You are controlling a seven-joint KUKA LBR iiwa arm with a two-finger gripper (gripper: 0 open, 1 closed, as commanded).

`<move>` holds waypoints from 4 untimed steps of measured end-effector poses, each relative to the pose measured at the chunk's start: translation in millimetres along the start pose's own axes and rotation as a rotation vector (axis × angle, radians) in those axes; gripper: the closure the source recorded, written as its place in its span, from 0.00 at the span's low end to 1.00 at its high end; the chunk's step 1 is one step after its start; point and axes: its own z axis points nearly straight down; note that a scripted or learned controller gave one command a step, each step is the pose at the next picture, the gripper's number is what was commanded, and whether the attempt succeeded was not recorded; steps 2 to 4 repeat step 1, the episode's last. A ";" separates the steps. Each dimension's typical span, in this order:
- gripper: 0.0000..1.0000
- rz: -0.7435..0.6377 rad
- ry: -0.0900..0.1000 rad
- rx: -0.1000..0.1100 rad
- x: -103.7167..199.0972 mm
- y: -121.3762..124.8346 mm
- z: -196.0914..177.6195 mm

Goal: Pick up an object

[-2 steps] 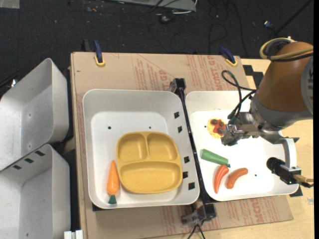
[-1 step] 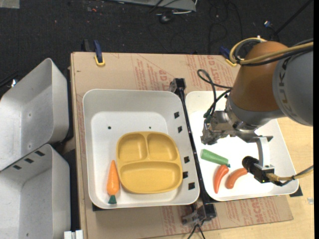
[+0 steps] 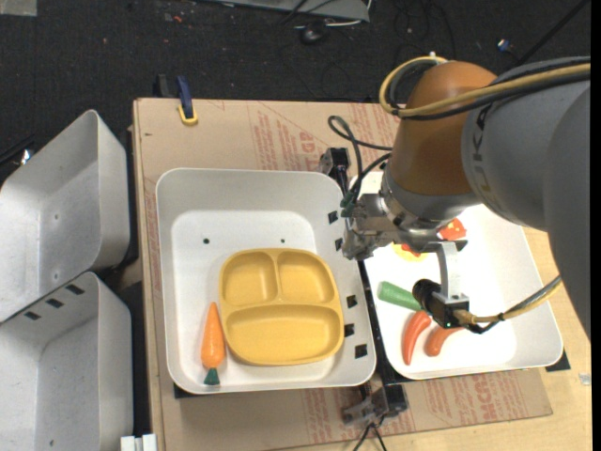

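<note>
- Gripper (image 3: pixel 376 238) hangs over the inner edge of the right bin (image 3: pixel 537 280), close to the wall it shares with the left bin (image 3: pixel 171 252); the wrist hides the jaws, so I cannot tell whether they are open or closed, and nothing can be seen held.
- Nearest candidates lie in the right bin: a green piece (image 3: pixel 398 296) just toward the near edge from the gripper, then a red pepper (image 3: pixel 414 336) and an orange piece (image 3: pixel 439 340) side by side, further toward that edge.
- Green piece's long axis runs across the view, dipping slightly to the right; the red pepper's runs steeply, tip toward the near edge.
- A yellow bit (image 3: pixel 409 249) peeks out from under the wrist, too covered to name.
- Carrot (image 3: pixel 213 338) lies in the left bin, beside the yellow plate (image 3: pixel 280 306), well apart from the gripper.
- Judgement: the green piece looks the shortest reach, a small shift toward the near edge, with the jaws set across its long axis.
</note>
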 end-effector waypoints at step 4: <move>1.00 0.001 0.000 0.000 42.3 14.7 -1.0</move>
